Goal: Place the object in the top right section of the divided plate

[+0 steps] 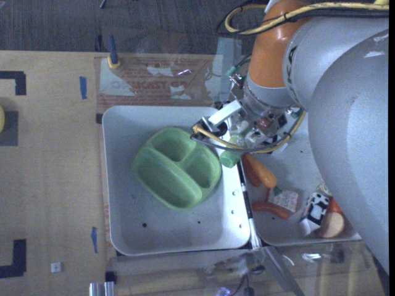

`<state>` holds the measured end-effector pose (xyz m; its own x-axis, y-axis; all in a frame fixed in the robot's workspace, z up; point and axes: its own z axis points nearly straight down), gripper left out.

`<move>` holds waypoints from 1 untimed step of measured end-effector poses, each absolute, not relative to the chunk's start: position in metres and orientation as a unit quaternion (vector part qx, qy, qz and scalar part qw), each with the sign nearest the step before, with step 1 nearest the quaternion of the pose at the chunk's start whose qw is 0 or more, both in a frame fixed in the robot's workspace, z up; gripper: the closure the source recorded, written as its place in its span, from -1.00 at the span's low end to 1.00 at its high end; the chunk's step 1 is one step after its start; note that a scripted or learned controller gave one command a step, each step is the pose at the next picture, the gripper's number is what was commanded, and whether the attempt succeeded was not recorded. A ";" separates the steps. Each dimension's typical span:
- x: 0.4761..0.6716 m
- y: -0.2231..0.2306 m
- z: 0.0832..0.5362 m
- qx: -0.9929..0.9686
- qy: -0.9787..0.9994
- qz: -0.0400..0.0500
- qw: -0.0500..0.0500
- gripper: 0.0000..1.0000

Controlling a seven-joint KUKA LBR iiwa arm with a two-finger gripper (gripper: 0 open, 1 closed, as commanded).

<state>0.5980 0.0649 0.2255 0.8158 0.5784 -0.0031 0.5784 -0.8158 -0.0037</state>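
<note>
Green object (pixel 229 158) hung at the divided plate (pixel 178 167) rim; we feared it dropping outside, hand (pixel 237 137) grip unclear.

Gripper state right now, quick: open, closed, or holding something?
Gripper: cannot be told; it sits over the divider between the bins, beside the green plate, with a light green object just under it.

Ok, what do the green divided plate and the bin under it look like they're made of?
The divided plate looks like moulded plastic with a matte-to-satin finish: one even green, soft rounded dividers, only dull highlights. The left bin seems to be thin, smooth white plastic or painted sheet, going by its rounded corners and thin raised rim; the view leaves that open.
</note>
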 end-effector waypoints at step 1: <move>0.621 0.016 0.225 -0.949 -0.316 0.001 0.000 1.00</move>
